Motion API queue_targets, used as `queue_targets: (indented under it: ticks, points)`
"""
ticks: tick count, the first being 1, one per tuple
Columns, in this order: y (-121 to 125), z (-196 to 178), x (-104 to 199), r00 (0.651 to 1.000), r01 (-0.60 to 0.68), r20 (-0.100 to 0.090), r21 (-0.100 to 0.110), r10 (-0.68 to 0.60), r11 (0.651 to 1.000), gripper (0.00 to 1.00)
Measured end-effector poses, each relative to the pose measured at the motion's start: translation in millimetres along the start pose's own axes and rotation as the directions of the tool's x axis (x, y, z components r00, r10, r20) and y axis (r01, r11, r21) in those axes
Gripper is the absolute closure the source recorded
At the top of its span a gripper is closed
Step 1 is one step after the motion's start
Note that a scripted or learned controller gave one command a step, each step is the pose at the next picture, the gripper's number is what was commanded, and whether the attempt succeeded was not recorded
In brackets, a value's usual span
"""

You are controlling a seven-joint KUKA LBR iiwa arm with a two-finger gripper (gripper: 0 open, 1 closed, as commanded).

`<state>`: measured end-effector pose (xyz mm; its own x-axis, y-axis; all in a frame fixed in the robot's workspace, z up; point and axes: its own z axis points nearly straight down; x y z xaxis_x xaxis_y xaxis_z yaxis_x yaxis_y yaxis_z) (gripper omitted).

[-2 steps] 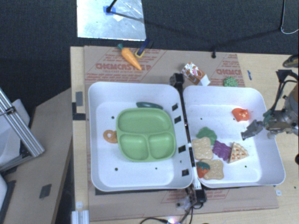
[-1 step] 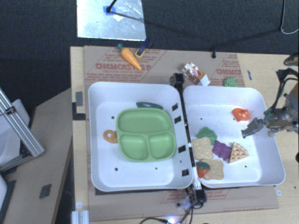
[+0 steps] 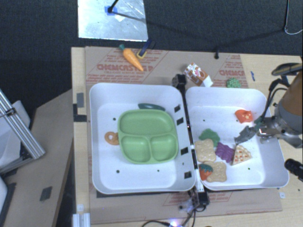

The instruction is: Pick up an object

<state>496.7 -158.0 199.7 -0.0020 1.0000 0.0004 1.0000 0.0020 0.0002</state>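
over the right bin (image 3: 272, 174), gripper (image 3: 244, 136) low just above a pizza slice toy (image 3: 242, 154) (beside a purple grape bunch (image 3: 225, 151)), whether it is spread or closed i cannot tell, nothing visibly held, green divided plate (image 3: 147, 136) in left bin (image 3: 102, 174)

Tray (image 3: 144, 136) and ring (image 3: 112, 138) in left bin (image 3: 102, 174), toys (image 3: 220, 152) in right bin (image 3: 272, 174), carrot (image 3: 132, 59) behind
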Motion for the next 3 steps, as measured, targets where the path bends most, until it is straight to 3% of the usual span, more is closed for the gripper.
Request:
queue_targets:
  ticks: [2, 3]
  points:
    - [-2, 110, -6, 1.000, -0.001, 0.003, -0.006, 0.001, 1.000, 0.00]
    - [1, 93, -9, 1.000, -0.001, 0.009, -0.017, 0.002, 1.000, 1.00]
